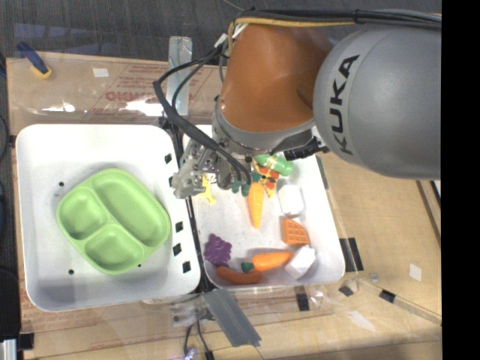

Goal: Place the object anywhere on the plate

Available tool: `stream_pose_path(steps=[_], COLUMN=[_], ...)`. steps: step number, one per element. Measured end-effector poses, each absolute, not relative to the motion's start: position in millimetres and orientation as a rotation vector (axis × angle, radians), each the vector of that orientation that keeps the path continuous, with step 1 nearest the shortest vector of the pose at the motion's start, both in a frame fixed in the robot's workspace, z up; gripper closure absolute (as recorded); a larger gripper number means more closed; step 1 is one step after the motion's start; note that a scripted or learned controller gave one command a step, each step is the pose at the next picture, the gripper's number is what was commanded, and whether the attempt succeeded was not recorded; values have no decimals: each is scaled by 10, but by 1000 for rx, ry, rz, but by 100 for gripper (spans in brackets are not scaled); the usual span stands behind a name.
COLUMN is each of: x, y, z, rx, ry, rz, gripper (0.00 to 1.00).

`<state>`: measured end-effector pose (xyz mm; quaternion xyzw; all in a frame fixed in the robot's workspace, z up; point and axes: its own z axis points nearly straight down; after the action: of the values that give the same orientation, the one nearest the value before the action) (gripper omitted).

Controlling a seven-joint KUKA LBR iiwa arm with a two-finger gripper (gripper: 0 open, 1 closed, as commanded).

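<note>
Green three-compartment plastic plate [112, 220] centred in left white bin [37, 148], bare floor all round, nothing on it. Toy food crowded along right and near walls of right white bin [334, 242]: long orange carrot [256, 203], purple grape bunch [217, 250], waffle-patterned orange piece [295, 232], white blocks [290, 199]; which is the object unclear. Gripper [196, 177] low at that bin's far-left corner by the divider, jaw state cannot tell.

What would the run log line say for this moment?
arm: over right bin | gripper: at bin's left edge | plate: green, left bin, nothing on it | toy carrot: in right bin | placement: not done
</note>
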<state>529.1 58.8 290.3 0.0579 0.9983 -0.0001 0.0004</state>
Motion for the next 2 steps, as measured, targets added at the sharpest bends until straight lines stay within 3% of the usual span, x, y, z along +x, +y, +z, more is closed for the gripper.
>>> stream_pose_path(steps=[1,2], x=[5167,4739], y=[1180,1838], z=[2961,2031], rx=[170,98], ry=[3134,3147], rz=[2,-4], gripper=[100,100])
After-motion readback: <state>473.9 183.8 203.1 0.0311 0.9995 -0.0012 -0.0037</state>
